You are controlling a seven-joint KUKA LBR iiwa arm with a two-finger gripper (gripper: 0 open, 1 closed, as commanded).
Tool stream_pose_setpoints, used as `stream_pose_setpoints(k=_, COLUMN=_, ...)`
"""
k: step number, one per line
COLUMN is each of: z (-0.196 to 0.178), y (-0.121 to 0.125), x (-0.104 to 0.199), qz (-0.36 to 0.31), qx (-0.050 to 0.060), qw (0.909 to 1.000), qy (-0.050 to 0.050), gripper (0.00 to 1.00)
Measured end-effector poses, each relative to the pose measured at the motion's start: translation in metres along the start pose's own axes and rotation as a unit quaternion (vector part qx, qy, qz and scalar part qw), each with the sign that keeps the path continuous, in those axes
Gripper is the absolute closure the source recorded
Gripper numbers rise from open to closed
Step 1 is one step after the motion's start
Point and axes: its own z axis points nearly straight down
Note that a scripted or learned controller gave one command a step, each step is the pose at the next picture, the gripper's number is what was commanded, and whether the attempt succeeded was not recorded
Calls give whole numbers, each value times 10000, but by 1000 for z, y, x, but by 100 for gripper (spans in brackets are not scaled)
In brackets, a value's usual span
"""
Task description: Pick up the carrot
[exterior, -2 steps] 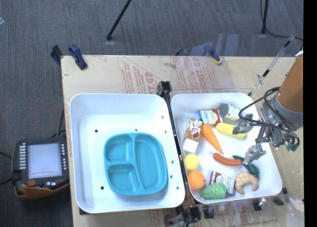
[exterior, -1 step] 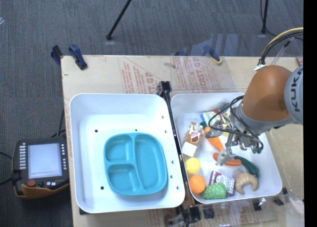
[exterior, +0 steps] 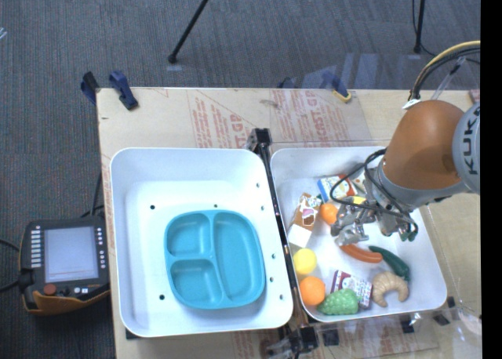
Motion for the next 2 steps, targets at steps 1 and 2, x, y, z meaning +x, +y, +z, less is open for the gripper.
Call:
stream_pose_setpoints(k=1, z=21, y=52, x=6, qz=894, qx=-1, qw=9960, qy=31, gripper=100)
stream_pose_setpoints(k=2, z=21, y=5, x=74, qz=1355, qx=11, qw=9908, qy=31, gripper=100)
